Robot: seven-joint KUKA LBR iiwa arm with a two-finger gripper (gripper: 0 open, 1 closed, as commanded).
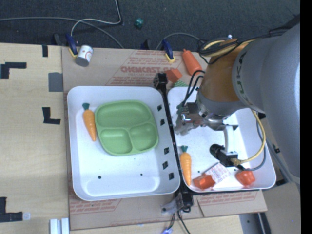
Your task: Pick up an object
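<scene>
Overhead, a cardboard-covered tabletop is carrying two white bins against dark carpet. Reaching in from the right, the grey arm is bending over the right bin, its pincer hanging near the divider; its grip cannot be told. A carrot is lying just nearer.

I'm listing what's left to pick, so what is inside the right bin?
In the right bin: a carrot by its left wall, two orange-red pieces and a small packet near the front. The arm covers the bin's back half.
</scene>
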